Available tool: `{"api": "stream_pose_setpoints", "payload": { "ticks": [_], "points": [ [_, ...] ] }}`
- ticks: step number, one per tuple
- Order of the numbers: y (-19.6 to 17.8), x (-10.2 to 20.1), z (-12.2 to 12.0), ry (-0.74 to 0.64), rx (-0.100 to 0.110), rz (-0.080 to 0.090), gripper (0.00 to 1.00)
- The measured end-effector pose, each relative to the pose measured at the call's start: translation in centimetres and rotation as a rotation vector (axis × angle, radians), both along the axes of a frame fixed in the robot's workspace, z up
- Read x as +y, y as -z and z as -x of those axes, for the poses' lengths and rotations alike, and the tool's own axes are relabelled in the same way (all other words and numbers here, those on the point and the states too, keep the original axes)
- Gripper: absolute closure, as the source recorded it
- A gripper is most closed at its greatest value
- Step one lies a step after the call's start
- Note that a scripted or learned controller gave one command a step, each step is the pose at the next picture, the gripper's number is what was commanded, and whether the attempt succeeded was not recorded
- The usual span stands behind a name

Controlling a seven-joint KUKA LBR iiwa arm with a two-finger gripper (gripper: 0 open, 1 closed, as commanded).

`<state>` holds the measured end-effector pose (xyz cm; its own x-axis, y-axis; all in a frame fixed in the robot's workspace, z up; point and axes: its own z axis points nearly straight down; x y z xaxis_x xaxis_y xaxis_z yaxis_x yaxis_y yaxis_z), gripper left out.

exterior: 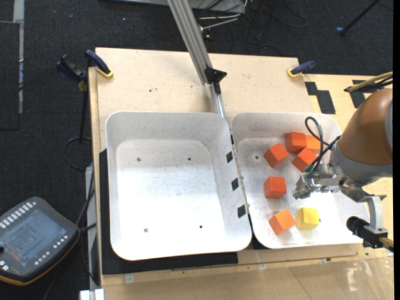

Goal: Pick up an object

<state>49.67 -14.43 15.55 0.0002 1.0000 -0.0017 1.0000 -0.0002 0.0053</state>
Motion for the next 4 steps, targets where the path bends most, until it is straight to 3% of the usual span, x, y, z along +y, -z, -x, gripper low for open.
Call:
{"api": "stream_pose_setpoints", "payload": {
  "ticks": [2,4],
  "points": [
    [-9.3,-0.7,-0.1,-0.003,-0.001,0.001,1.0],
    [-7.5,8.6,-1.0,-0.008,0.005,-0.003,1.0]
  ]
}}
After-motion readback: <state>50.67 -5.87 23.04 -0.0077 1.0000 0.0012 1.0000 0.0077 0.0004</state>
